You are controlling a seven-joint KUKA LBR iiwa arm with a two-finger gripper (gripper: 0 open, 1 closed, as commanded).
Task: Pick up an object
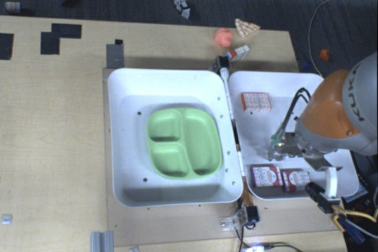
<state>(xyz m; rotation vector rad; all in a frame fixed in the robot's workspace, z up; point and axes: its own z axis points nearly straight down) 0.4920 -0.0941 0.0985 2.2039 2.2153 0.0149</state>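
Note:
The right bin [260, 127] holds a small pale box with red print [256, 102] near its far end and a dark red packet [279, 177] along its near wall. My gripper [277, 149] reaches down into the right bin from the right, between the two, just above the dark red packet. The wrist body hides its fingertips. A green divided plate [183, 141] lies in the left bin [124, 127].
On the bench behind the bins lie a pink ball [223, 37], a triangular wedge [247, 27] and a small tube [238, 54]. The arm's orange band [333, 109] overhangs the right bin's right side. Cables run along the near right edge.

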